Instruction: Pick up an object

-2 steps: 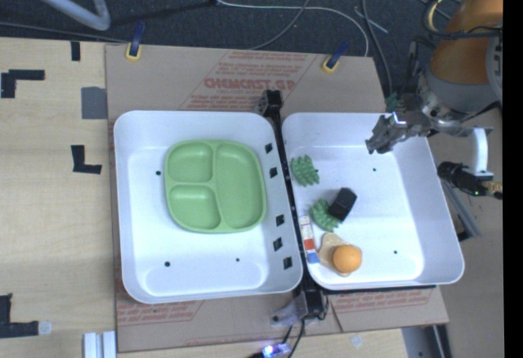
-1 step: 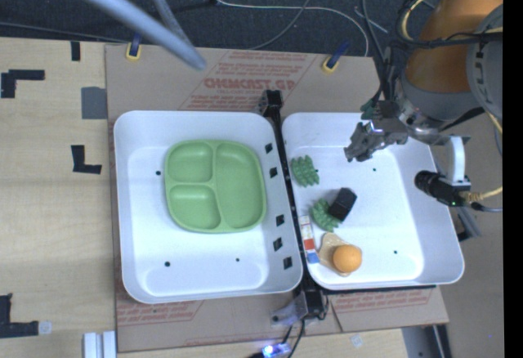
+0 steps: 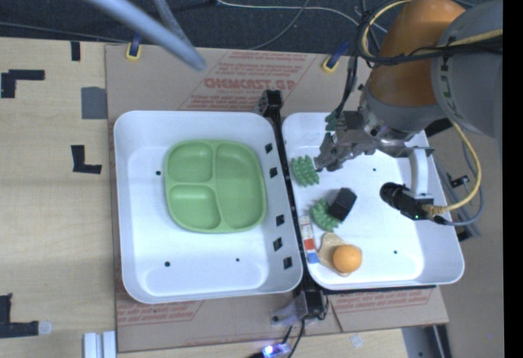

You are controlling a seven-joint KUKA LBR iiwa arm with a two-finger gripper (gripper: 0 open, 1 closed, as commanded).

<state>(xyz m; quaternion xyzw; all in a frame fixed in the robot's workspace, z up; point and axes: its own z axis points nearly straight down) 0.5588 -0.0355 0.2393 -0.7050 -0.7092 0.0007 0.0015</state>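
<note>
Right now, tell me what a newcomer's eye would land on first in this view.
First the pale green divided plate, lying alone in the left bin. Next the grey arm with its orange band, reaching in from the right, its end effector low over the right bin near a small green ridged piece. Then the cluster by that bin's left wall: a black block, another green piece and an orange ball.
</note>
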